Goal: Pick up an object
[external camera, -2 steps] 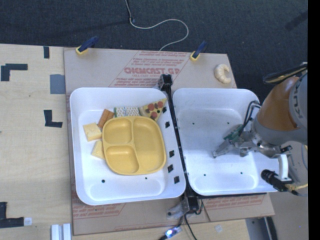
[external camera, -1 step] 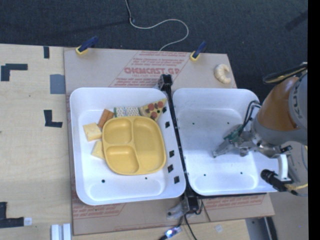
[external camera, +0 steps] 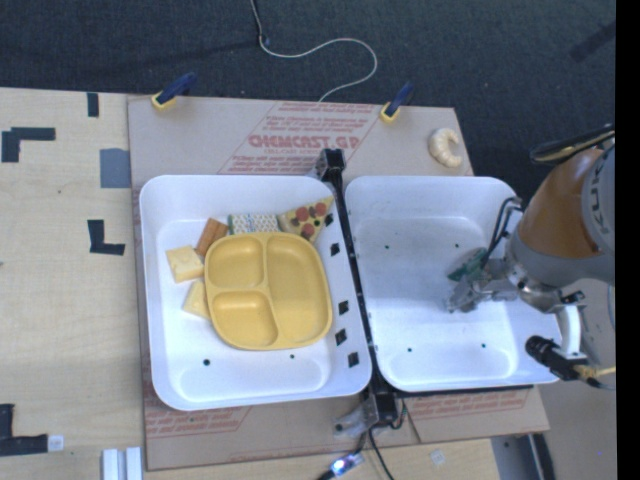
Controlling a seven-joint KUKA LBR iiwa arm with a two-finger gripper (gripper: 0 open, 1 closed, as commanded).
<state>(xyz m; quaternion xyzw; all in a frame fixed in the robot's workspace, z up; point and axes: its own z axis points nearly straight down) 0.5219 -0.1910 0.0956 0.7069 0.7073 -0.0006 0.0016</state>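
Since the arm came in from the right, you had its gripper (external camera: 468, 293) low in the right bin (external camera: 420, 363), by a small green object (external camera: 467, 265) near the bin's right wall. Couldn't tell its grip state or any hold. Obj's long axis looked diagonal, but too small to confirm; yellow divided plate (external camera: 268, 290) and food pcs sat in the left bin (external camera: 160, 268).

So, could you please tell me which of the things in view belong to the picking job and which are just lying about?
Job:
gripper, low in the right bin
green item by the gripper
left bin, with yellow plate, crackers and pizza slice

Lying about:
pale ring on the cardboard
clamps
white cable
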